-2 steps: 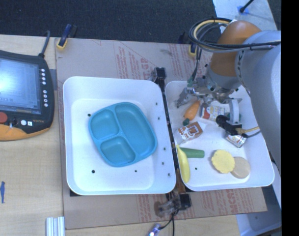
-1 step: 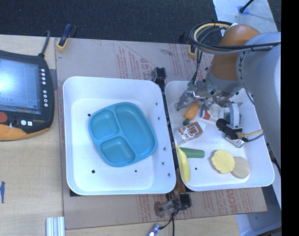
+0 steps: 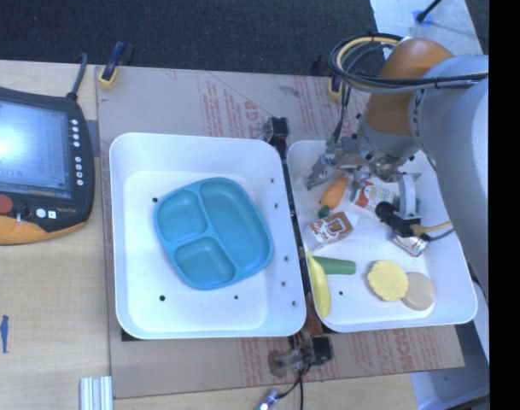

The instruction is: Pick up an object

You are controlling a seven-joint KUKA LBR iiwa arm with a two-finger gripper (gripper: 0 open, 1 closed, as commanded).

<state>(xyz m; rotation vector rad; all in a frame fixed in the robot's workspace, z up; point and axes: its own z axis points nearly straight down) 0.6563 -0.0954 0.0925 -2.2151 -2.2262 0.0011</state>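
My gripper (image 3: 339, 178) hangs low over the far left part of the right bin (image 3: 447, 310), its fingers open. An orange carrot-like piece (image 3: 332, 194) lies right under the fingertips, not visibly clamped. Close by lie a small brown-and-white packet (image 3: 330, 227) and a white-and-red wrapper (image 3: 375, 196). Nearer the front of the same bin are a green stick (image 3: 337, 266), a yellow banana (image 3: 318, 289), a yellow round piece (image 3: 386, 279), a tan disc (image 3: 420, 291) and a small silver item (image 3: 411, 245).
The left bin (image 3: 131, 306) holds a blue three-compartment plate (image 3: 213, 233). A control pendant with a screen (image 3: 33, 165) lies on the bench at far left. The arm's grey body covers the right bin's far right corner.
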